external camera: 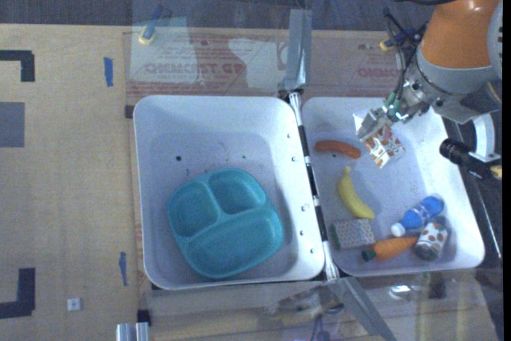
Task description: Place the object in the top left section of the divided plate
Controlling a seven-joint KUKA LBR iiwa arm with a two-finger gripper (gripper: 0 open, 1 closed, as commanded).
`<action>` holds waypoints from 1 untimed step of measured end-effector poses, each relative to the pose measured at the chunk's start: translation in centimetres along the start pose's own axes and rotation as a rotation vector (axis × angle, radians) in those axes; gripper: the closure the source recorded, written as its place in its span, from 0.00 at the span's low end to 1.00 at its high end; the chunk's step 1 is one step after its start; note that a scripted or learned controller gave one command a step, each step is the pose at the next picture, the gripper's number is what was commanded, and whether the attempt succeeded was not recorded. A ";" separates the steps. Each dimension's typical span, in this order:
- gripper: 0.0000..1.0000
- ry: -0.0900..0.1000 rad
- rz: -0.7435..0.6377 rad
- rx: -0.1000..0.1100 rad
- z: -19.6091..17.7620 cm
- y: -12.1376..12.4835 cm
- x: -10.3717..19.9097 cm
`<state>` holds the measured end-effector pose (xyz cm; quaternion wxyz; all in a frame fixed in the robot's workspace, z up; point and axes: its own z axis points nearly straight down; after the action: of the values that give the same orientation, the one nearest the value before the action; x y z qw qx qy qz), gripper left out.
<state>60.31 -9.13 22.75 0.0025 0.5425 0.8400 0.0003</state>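
A teal divided plate lies in the left bin, towards its front. My gripper hangs over the back of the right bin, reaching in from the right. A small white and red packet sits right under the gripper tip, touching or almost touching it. I cannot tell whether the packet is held or lying on the bin floor. The plate's sections hold nothing.
The right bin also holds a red sausage, a banana, a grey-green sponge, a carrot, a blue bottle and a spotted can. A metal divider separates the bins.
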 end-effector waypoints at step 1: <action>1.00 0.005 -0.229 0.002 4.2 2.1 12.3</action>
<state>57.14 2.92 18.49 0.0000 0.4428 0.8966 0.0004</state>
